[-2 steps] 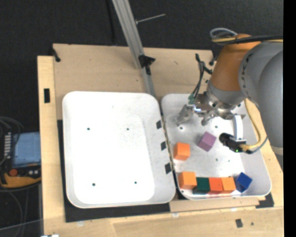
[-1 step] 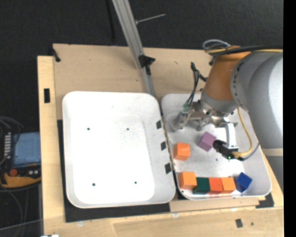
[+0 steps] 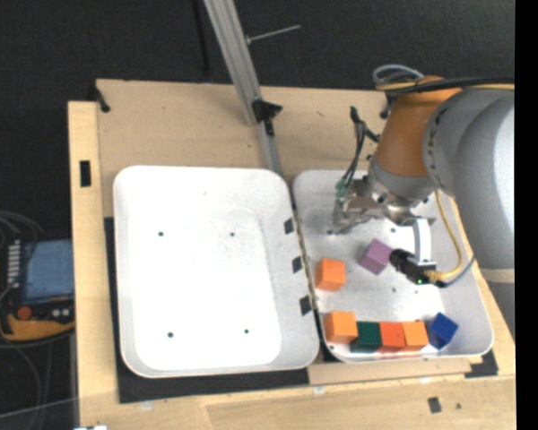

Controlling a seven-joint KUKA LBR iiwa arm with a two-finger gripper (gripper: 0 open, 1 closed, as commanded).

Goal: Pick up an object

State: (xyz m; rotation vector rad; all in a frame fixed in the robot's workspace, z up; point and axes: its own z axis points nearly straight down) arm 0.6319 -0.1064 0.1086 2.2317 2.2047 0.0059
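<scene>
Blocks are all in the right bin (image 3: 327, 191), mostly lined up along its near wall: orange block (image 3: 342, 325), green block (image 3: 368, 335), two more orange, then a blue block (image 3: 442, 329) at the corner. Probably a pain to grab there since the wall crowds them. The purple block (image 3: 375, 256) and a lone orange cube (image 3: 331, 273) sit loose mid-bin, easier targets I'd guess. Jaws (image 3: 348, 215) hover over the far part of that bin, near the purple one but apart; can't tell how wide they're set, nothing visibly held. Left bin (image 3: 197, 182) looks like the drop spot.
</scene>
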